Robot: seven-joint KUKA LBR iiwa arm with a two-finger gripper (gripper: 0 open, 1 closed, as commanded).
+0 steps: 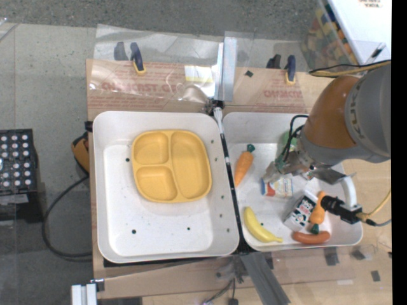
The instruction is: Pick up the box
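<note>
Hovering just above the box (278, 187), right of the carrot (243, 166), the pincer (284, 168) hides its own state.

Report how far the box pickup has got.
Done: the arm has reached over the right bin, and its hand is low above the box. In hand: closing in on the box, which lies on the bin floor. Left: gripping and lifting it.

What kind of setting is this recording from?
Probably a robotics lab bench for pick trials: two white bins clamped side by side, a grey and orange arm, toy food like a banana and carrot.
</note>
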